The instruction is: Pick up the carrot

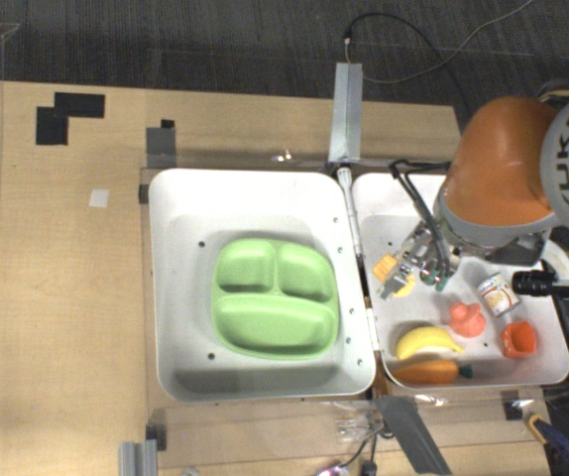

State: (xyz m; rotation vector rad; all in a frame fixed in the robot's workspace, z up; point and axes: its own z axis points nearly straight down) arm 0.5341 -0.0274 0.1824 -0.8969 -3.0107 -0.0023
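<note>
Wooden bench (pixel 56 296) carries two white bins, touching side by side: left bin (pixel 180 266) at centre, right bin (pixel 374 206) toward 3 o'clock. Black patches (pixel 66 115) on bench surface toward 10 o'clock.

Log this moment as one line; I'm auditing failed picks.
arm: over right bin | gripper: above bin floor, apart from carrot | carrot: front edge, touching banana | green tray: left bin

On the tabletop (pixel 56 296), the left bin (pixel 180 266) holds a divided plate (pixel 273 297). In the right bin (pixel 384 206), the carrot (pixel 427 371) lies at the near wall, touching the banana (pixel 426 341) behind it; the cup (pixel 518 339) sits right.
</note>
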